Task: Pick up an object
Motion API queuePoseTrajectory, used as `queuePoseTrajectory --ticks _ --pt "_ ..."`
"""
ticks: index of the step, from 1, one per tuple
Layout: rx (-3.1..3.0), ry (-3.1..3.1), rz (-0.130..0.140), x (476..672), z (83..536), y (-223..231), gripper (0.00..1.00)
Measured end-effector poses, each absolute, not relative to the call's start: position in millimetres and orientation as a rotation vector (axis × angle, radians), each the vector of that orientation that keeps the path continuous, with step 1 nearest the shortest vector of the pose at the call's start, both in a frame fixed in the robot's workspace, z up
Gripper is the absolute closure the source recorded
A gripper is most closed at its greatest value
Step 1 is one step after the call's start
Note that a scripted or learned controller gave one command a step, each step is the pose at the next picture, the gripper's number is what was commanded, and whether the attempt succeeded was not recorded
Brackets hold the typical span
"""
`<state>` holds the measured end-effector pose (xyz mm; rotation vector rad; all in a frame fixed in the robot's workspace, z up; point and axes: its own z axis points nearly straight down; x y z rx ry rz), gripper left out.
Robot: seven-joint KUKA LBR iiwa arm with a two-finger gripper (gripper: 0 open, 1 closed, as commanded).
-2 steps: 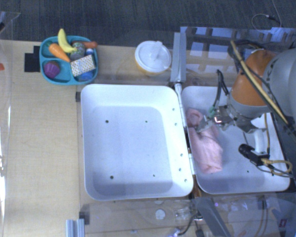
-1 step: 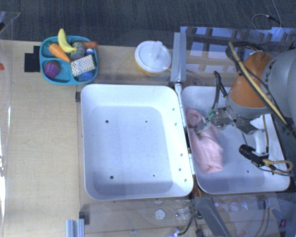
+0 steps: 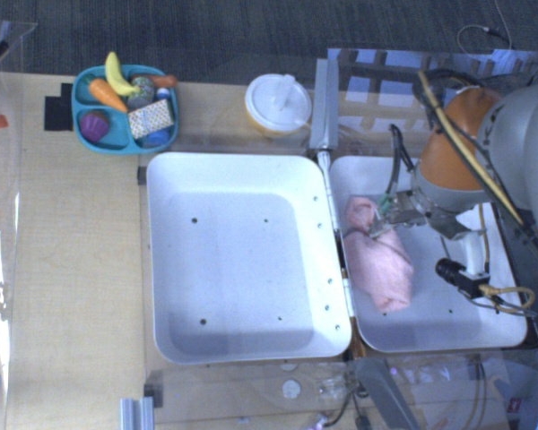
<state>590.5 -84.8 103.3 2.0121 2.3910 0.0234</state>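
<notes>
Gripper (image 3: 383,219) low in right bin (image 3: 448,330), touching pink cloth (image 3: 377,262) top

Lighting: even, bright overhead. Soft shadow, lower left bin (image 3: 197,343). Glare, left edge of frame. Focus slightly soft throughout.

Pink soft cloth bundle (image 3: 379,265), crumpled; lies in right bin (image 3: 448,334), near its left wall. Long axis runs top-left to bottom-right.
</notes>
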Motion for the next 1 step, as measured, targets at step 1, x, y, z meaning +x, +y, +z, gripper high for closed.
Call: queuePoseTrajectory --ticks 1 --pt "2.010 2.408 0.005 653.5 186.1 -59.7 1.00"
